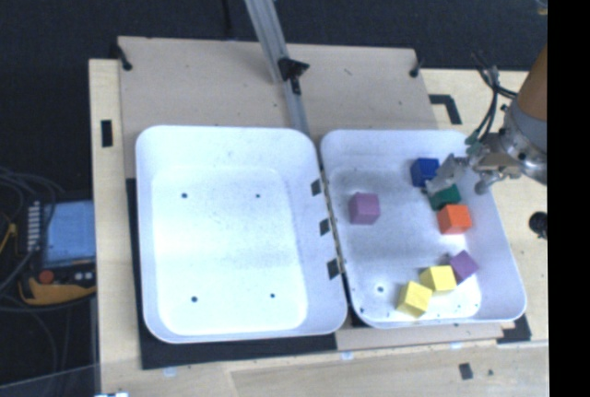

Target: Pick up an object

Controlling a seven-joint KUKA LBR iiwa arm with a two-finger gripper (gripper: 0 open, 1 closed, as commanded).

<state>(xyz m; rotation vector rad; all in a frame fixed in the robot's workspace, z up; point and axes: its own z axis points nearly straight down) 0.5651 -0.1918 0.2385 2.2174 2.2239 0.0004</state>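
The right bin [387, 156] holds several small blocks: a blue one [423, 170], a dark green one [445, 196], an orange one [454, 218], a light purple one [364, 207], a darker purple one [463, 264] and two yellow ones [440, 278] [414, 297]. My gripper [466, 170] reaches in from the right, over the bin's upper right part. It hangs just above the green block and right of the blue one. Nothing shows between its fingers.
The left bin [230, 229] lies beside the right one. A grey metal pole [263, 13] slants up from between the bins' far edges. Cables and a blue box [69, 234] sit off the bench at the left.
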